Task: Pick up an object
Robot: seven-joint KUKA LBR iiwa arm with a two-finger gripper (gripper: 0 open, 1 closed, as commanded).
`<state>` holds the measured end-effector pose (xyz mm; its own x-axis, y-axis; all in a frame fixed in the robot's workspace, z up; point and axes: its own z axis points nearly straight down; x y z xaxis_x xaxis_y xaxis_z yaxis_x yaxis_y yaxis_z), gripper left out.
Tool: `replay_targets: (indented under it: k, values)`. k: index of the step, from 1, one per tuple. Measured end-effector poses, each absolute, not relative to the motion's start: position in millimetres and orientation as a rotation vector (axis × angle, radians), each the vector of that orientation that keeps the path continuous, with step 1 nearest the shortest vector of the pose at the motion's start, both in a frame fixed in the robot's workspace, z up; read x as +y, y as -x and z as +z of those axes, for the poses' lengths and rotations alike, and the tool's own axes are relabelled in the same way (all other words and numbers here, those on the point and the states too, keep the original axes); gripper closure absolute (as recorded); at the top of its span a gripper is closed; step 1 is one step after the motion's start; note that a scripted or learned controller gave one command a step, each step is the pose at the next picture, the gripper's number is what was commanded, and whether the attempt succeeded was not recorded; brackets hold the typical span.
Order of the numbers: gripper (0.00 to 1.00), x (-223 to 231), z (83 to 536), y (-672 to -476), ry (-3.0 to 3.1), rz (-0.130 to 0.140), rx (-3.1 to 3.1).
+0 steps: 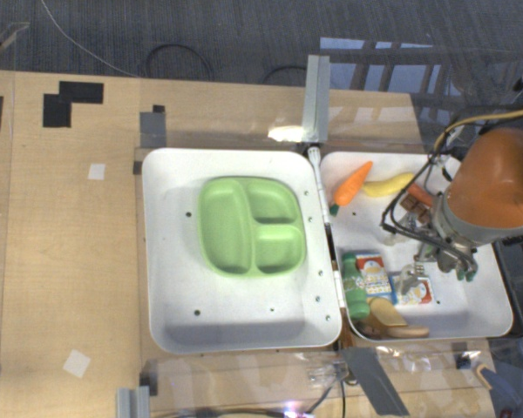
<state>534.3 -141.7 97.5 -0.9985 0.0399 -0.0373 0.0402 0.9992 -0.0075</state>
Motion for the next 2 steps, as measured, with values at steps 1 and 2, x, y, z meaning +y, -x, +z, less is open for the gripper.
replay_targets:
  k: [1,2]
  values:
    - [0.0,-101,97,-565.1,-0.311,-0.006,3.099]
    - [0.0,-103,97,-524.3,-0.328,-0.003,3.087]
